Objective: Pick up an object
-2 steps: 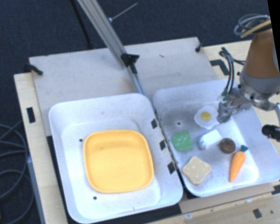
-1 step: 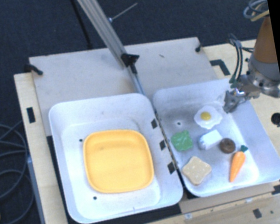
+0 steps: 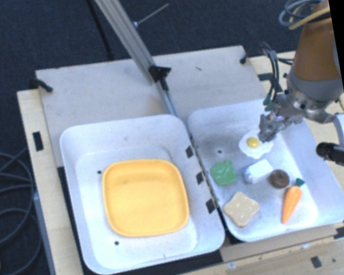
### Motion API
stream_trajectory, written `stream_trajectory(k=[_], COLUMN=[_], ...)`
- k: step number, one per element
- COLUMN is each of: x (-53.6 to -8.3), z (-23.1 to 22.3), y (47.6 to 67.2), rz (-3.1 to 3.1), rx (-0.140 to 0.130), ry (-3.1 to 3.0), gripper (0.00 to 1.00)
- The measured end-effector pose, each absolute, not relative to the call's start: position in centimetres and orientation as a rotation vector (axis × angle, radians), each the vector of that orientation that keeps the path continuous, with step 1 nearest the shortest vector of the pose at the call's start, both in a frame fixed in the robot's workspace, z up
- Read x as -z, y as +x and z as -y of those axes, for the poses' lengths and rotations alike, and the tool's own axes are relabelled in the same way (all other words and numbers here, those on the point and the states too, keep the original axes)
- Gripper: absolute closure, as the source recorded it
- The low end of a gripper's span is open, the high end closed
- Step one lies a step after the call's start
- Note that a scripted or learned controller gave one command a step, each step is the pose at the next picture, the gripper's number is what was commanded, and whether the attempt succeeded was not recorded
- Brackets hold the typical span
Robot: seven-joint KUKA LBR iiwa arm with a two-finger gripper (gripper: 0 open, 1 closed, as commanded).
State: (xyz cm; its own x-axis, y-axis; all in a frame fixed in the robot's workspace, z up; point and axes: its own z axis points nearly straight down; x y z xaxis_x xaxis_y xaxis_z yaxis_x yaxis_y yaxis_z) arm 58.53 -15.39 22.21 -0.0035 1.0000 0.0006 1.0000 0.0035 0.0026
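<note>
Gripper (image 3: 269, 128) hangs low over right bin (image 3: 329, 204), finger state cannot be made out. Fried-egg toy (image 3: 251, 145) lies just below-left of it, likely target. Green piece (image 3: 223, 172), bread slice (image 3: 241, 209), carrot (image 3: 290, 203) lie farther off, apart.

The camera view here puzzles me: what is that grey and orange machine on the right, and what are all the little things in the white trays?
You are looking down at a slant from one fixed camera above a bench. The machine is a robot arm; its claw hangs just over a toy fried egg, and I cannot tell whether it grips anything. The right bin also holds a green piece, a small white block, a brown round piece, a carrot and a slice of bread. The left bin holds a yellow plate.
</note>
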Motion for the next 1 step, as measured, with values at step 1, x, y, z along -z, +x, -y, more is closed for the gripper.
stream_trajectory(k=[1], x=[-23.54], z=[10.3], y=[57.57], rz=[-2.225], rx=[-0.003], ry=[2.217], gripper=[1.0])
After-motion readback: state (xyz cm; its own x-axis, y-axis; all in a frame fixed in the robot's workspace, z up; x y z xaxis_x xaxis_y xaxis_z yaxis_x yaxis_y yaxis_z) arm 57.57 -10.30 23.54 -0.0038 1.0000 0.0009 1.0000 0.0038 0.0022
